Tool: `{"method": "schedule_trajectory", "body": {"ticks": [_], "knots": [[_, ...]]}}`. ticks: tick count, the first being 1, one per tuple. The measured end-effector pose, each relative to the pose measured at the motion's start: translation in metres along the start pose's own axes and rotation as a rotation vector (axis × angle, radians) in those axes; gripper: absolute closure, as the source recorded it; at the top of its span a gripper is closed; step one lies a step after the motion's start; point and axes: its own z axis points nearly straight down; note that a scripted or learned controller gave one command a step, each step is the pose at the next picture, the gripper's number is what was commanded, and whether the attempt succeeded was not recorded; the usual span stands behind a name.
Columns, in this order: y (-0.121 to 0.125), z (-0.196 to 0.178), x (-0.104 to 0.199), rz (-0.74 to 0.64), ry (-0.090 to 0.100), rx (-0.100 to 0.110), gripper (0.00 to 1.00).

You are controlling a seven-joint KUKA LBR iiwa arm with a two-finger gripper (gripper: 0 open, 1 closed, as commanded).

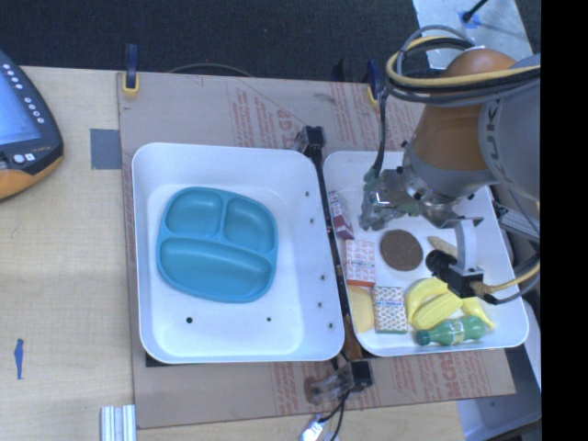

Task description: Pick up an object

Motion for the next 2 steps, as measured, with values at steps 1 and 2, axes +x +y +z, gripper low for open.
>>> {"method": "schedule_trajectory", "body": {"ticks": [1,2], "knots": [[-0.0225,0.0055,-0.0436,0.015,-0.004,0.012,1.00],[-0.0215,0.0054,-0.0416,0.011,-0.003,0.011,0.00]]}}
